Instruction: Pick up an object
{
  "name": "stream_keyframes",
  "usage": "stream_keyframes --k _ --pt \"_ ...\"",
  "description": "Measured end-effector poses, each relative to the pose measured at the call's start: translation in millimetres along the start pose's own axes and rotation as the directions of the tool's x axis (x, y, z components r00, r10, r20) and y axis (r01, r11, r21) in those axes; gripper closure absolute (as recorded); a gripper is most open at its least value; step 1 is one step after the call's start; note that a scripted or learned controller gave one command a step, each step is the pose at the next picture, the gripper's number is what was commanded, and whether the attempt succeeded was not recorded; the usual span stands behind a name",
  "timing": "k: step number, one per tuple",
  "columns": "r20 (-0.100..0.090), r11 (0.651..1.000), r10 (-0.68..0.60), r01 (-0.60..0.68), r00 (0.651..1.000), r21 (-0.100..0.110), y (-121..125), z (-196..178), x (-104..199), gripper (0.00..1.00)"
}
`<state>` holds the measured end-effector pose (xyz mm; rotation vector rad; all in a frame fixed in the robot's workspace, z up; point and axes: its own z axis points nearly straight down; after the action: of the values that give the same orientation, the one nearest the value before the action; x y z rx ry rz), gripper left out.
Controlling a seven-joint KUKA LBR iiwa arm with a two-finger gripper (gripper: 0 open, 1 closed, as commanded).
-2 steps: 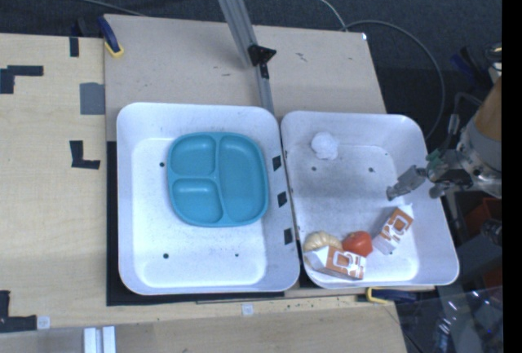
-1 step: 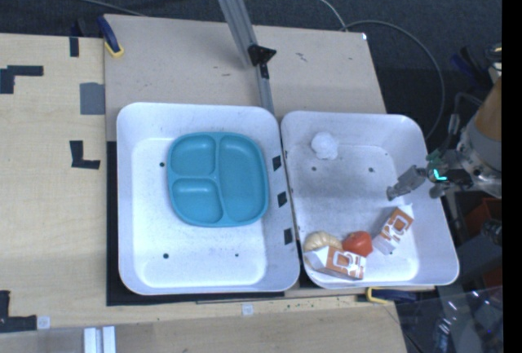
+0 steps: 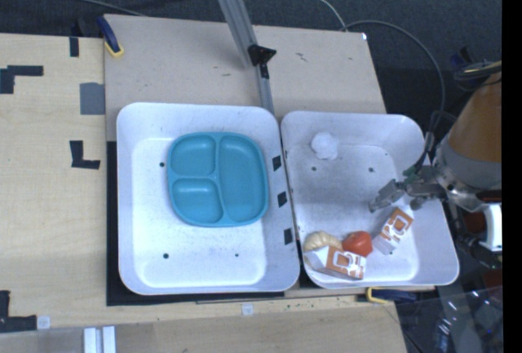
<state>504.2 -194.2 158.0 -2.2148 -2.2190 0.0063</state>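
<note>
My gripper (image 3: 390, 198) hangs open, holding nothing, over the right bin (image 3: 432, 266), just above a small carton (image 3: 395, 227) near the bench's right edge. I should descend straight, centre the carton between the fingers, then close.

Divided plate (image 3: 218, 178) in left bin (image 3: 130, 205); small carton (image 3: 395, 227) in right bin (image 3: 436, 258).

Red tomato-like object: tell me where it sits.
The red object lies in the right bin, near its front edge, between a tan pastry-like piece and a small orange-and-white carton.
</note>
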Motion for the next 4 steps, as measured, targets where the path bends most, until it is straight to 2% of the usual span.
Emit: stream_keyframes --k 1,2,3,4 --pt "0.014 1.000 0.003 -0.003 1.000 -0.020 -1.7 44.4 4.8 0.00" --pt "0.013 1.000 0.001 -0.001 1.000 -0.028 2.5 44.5 3.3 0.00" --pt "0.015 1.000 0.001 0.000 1.000 -0.031 3.7 34.4 3.4 1.00" --pt "0.003 1.000 0.001 0.000 1.000 -0.009 -0.7 -8.9 2.2 1.00"
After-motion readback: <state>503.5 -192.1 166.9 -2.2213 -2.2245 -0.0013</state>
